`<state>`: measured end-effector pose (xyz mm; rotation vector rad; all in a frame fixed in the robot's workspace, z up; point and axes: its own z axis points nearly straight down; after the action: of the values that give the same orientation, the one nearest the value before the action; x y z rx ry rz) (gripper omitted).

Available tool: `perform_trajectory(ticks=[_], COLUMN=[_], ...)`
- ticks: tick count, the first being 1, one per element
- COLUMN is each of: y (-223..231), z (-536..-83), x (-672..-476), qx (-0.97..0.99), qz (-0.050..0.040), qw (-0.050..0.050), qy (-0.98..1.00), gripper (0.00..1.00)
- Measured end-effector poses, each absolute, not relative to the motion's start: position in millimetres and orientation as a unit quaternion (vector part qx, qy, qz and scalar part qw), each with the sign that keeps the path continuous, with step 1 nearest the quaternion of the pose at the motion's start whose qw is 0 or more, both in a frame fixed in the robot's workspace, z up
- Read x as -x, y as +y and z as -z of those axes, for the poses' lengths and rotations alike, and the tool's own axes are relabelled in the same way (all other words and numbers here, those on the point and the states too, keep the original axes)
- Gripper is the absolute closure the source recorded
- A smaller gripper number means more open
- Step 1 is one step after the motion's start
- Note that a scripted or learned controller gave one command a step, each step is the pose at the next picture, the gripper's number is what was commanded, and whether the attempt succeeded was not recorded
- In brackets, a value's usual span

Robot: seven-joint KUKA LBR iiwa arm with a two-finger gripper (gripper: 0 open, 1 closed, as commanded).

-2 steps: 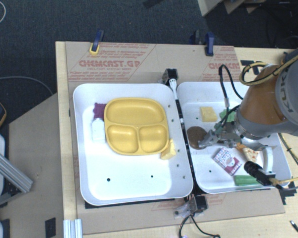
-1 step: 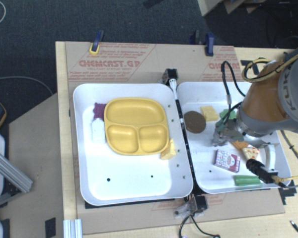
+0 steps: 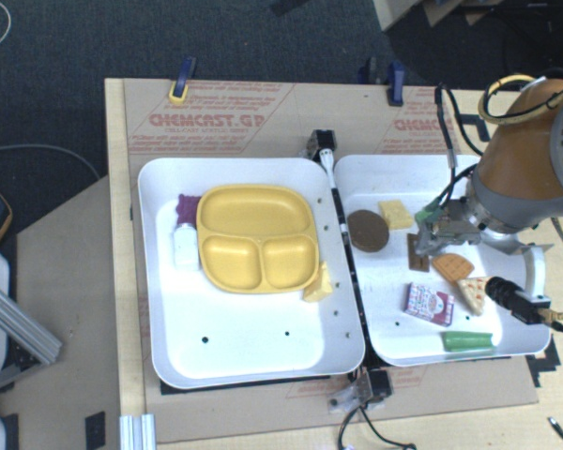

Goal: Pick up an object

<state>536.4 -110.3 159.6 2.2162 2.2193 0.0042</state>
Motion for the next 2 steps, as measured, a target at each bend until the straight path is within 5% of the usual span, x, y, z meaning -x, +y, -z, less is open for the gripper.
perform_trajectory(ticks=[1,2], y=[-104.5,-104.3], z=[-221.7,-225.1], x=[-536.2,-536.9], qx=[-0.706,-0.707], qz=[-0.0022,-0.0008], qw=[0.004,0.002], qy=[0.708,0.708], gripper=[1.0,1.0])
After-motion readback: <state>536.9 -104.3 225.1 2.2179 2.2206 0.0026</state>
